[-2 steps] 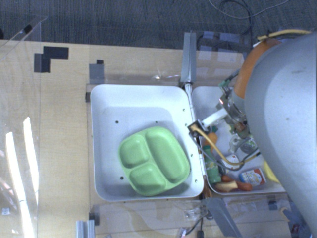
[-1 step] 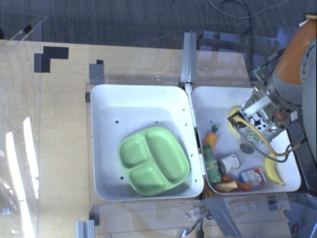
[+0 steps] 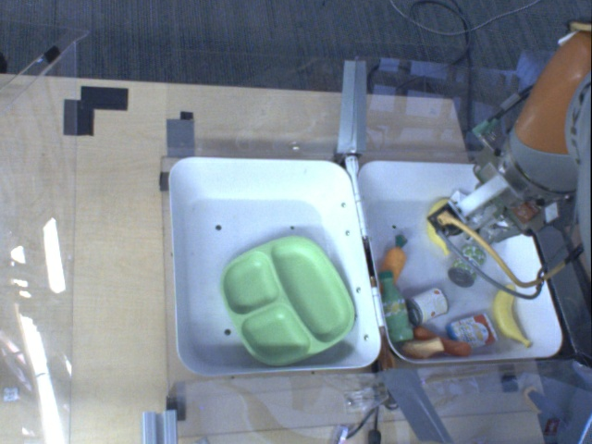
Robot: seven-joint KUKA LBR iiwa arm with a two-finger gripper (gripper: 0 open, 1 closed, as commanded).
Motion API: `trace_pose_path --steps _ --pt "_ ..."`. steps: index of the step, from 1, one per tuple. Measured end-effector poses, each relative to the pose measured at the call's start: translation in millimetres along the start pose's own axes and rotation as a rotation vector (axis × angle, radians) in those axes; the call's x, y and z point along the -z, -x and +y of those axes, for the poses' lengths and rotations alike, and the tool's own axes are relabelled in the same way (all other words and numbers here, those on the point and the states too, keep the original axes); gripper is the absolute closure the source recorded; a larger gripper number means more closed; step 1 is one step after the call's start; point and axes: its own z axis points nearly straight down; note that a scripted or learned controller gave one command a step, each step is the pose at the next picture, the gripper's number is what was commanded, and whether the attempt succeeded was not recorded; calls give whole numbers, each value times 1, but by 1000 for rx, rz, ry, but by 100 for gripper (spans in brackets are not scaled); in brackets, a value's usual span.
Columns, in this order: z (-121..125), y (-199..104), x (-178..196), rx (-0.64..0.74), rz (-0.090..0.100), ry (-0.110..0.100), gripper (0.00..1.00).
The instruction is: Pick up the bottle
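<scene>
A green bottle [image 3: 397,309] lies along the left wall of the right bin [image 3: 407,197], its neck pointing to the far side. Just beyond its neck sits an orange carrot-like toy [image 3: 395,260]. My gripper [image 3: 463,268] hangs over the middle of the right bin, to the right of the bottle and apart from it. A yellow cable loops around the wrist. Nothing shows in the gripper's grasp.
The right bin also holds a small can [image 3: 429,303], a printed pouch [image 3: 469,329], a banana [image 3: 511,318] and a sausage-like toy [image 3: 433,347] along the near edge. A green divided plate [image 3: 289,299] lies in the left bin [image 3: 213,202].
</scene>
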Motion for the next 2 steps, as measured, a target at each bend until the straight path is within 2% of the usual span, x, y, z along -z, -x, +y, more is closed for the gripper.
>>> trace_pose_path --steps 1,2 --pt "0 0 0 0 0 0 0" --pt "-32 -18 -103 -181 1 -6 0"
